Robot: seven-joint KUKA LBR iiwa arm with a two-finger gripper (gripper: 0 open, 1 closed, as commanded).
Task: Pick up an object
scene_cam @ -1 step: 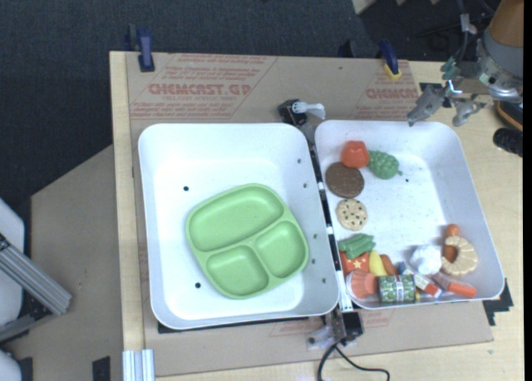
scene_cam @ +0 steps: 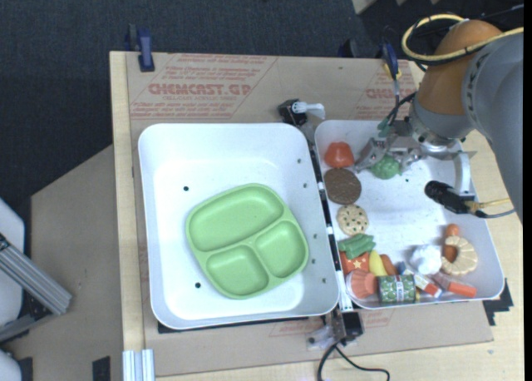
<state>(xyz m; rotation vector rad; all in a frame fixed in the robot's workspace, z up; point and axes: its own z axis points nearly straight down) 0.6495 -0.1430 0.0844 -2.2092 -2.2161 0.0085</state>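
Gripper (scene_cam: pixel 384 157) hangs low in the far end of the right bin (scene_cam: pixel 486 238), its fingers around a green broccoli-like toy (scene_cam: pixel 387 167), which looks pinched between them though the contact is hard to make out. Just beside it to the left lie one red tomato (scene_cam: pixel 337 155), one brown patty (scene_cam: pixel 342 185) and one chocolate-chip cookie (scene_cam: pixel 352 220). At the near end crowd one green can (scene_cam: pixel 397 289), one glazed doughnut (scene_cam: pixel 459 256) and several small toy foods too jumbled to count. Left bin (scene_cam: pixel 166 205) holds one green divided tray (scene_cam: pixel 245 240) with three compartments.
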